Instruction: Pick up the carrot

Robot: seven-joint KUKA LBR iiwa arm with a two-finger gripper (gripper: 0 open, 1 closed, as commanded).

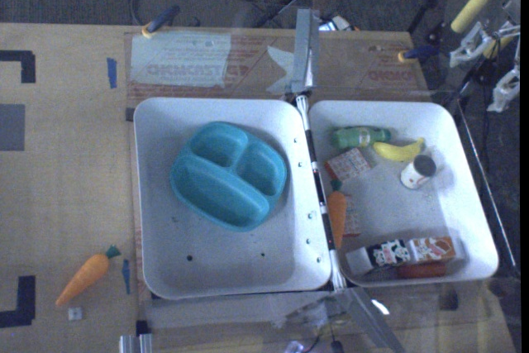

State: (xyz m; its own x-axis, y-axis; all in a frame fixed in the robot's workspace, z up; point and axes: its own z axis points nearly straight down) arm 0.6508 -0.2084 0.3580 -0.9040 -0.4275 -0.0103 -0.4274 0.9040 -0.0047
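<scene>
An orange carrot [336, 215] lies lengthwise in the right bin [471, 202], pressed against that bin's left wall, its green top pointing to the back. It partly rests on a flat printed card. A second orange carrot [83, 277] with a green top lies outside the bins on the wooden bench, near the front left.
The left bin [157, 252] holds a blue divided plate [230, 174]. In the right bin are a green bottle [361, 135], a yellow banana [398, 150], a small printed box [348, 165], a white round cup [417, 171] and a long carton [411, 252] along the front wall.
</scene>
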